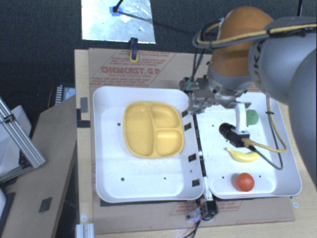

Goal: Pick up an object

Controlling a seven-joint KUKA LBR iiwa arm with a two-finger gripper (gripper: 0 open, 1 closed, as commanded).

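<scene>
Our hand point(199, 102) hangs over a far corner of the right bin point(215, 165); wide or narrow, we cannot tell. The banana point(242, 155), red fruit point(244, 181) and green piece point(252, 116) lie apart there; we should centre over one before descending.

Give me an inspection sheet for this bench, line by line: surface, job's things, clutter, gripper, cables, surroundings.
Surface: left bin and right bin, both white, side by side on a printed cardboard sheet.
Job's things: yellow divided plate in the left bin; banana, red round fruit and small green object in the right bin, each apart from the others.
Clutter: nothing seen.
Gripper: gripper at the far end of the seam between the bins; no object seen in it.
Cables: yellow cable looped by the arm's orange band.
Surroundings: silver sheet behind the bins, yellow clamp on the cardboard's far edge, aluminium profile at the left.
</scene>
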